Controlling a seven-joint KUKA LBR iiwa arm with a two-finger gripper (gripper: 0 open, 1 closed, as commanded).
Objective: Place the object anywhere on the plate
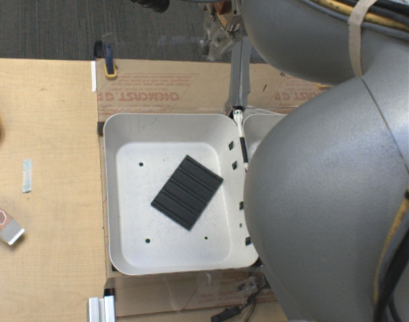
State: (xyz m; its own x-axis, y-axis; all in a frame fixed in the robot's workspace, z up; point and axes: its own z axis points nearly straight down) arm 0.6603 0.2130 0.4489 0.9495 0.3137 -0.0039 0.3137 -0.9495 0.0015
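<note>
Dark ribbed slab (187, 192) lay flat, skewed, mid left bin (117, 247). Arm (325, 200) covered right bin. Pincer state: cannot tell. Grasp advice: approach across slab's short width, centred.

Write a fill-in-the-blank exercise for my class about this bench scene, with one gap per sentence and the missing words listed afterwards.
1. The flat ridged object lying in the left bin is ____ in colour.
2. The bin that holds it is ____ in colour.
3. The big grey arm covers most of the ____ bin.
4. The bench top to the left of the bins looks made of ____.

Missing words: black; white; right; wood
</note>
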